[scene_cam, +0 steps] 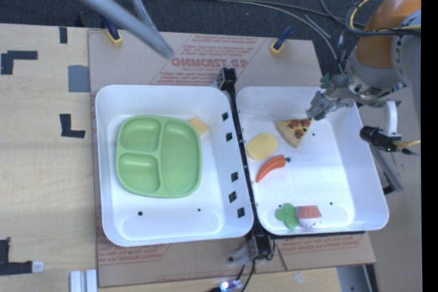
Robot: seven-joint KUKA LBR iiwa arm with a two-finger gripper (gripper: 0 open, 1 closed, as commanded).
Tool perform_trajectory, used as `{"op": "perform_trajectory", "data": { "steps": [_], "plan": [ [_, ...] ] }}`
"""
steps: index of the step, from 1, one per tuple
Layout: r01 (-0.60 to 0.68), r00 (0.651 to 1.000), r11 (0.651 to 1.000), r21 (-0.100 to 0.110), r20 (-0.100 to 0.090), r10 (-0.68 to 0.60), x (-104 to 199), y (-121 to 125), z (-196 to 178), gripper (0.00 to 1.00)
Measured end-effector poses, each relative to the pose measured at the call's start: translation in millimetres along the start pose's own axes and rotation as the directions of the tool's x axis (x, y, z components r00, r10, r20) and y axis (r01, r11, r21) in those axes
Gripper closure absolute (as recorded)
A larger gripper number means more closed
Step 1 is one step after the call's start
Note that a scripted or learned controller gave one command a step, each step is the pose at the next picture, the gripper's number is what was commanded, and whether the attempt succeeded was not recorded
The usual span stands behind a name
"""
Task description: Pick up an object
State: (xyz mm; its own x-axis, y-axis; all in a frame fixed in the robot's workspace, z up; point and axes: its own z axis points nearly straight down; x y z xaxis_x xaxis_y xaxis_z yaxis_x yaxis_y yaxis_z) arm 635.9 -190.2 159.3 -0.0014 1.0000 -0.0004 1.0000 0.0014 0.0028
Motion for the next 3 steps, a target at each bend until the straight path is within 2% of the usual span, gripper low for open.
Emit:
{"op": "perform_trajectory", "data": {
  "steps": [2,3],
  "plan": [
    [0.0,1.0,1.0,-0.002,0.001,0.0,-6.7,6.6,-113.5,1.0],
    [0.003,1.0,1.0,0.005,-0.001,-0.003,39.4,5.4,-98.4,1.0]
  ]
}}
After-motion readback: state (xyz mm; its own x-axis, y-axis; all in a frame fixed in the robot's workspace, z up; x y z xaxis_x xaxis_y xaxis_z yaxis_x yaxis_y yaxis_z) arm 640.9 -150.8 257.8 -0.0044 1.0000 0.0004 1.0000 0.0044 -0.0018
